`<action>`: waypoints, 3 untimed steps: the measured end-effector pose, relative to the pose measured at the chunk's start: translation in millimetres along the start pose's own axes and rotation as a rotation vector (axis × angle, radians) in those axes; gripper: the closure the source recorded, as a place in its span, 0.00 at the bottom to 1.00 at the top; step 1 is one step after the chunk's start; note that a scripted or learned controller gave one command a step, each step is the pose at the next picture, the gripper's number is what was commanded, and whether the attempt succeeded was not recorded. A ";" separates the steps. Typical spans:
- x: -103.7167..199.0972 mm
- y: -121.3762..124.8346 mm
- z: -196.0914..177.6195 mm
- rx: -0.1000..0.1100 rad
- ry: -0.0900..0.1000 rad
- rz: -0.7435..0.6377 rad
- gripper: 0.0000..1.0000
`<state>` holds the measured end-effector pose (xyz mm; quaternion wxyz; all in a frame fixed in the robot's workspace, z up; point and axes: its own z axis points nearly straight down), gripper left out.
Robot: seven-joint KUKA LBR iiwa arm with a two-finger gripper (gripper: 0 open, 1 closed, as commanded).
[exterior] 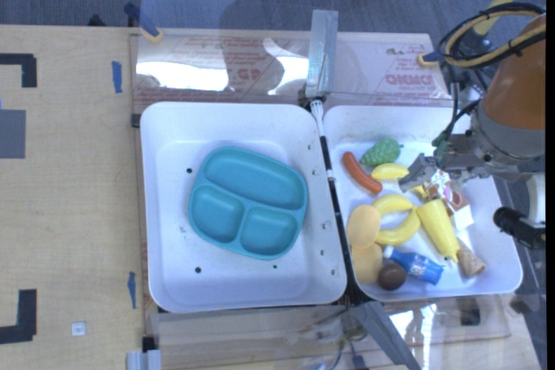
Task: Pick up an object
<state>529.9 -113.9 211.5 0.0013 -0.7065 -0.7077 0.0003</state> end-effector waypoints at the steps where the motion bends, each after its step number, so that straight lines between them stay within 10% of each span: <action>1: -1.3 73.3 113.0 -0.012 -0.004 -0.055 0.00; 2: -0.7 71.8 107.1 -0.007 -0.002 -0.053 1.00; 3: 75.1 115.4 21.7 -0.012 0.001 0.023 1.00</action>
